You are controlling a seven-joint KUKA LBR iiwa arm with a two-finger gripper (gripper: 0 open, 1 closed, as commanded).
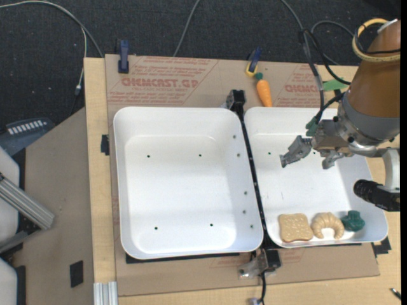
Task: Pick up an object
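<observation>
White plastic forms both bins. The left bin sits on the bench. A carrot lies on the board just behind the right bin. The gripper hangs above the right bin, jaws spread, nothing between them. Along that bin's front edge lie a cracker, a croissant and a green piece.

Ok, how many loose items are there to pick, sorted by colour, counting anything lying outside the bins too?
Tan: 2, a cracker and a croissant in the right bin.
Green: 1, a small green toy beside the croissant.
Orange: 1, a carrot on the board behind the bins.
Total: 4
</observation>
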